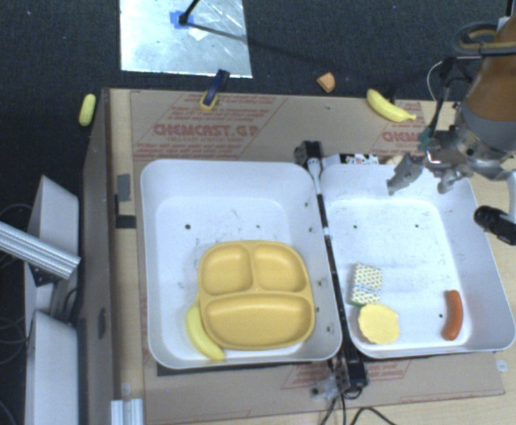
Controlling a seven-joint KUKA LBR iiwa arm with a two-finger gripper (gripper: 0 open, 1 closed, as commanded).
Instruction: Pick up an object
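Claw (426, 175): hanging over the far edge of the right bin (417, 215), fingers spread wide, nothing between them. Candidate objects lie well below it, along the bin's near side: a sausage (452, 314) toward the right, a yellow disc (379, 324) and patterned block (366, 282) toward the left. The sausage looks light, rigid and smooth; best gripped across its narrow middle.

The arm (505, 69) is a chunky rounded thing, mostly orange-tan on the upper segment with a grey section underneath at the wrist. Thin dark cables loop around its top and left side. The gripper (426, 173) is metallic grey with light fingers (402, 177), and a black cylindrical part sticks out on the right.
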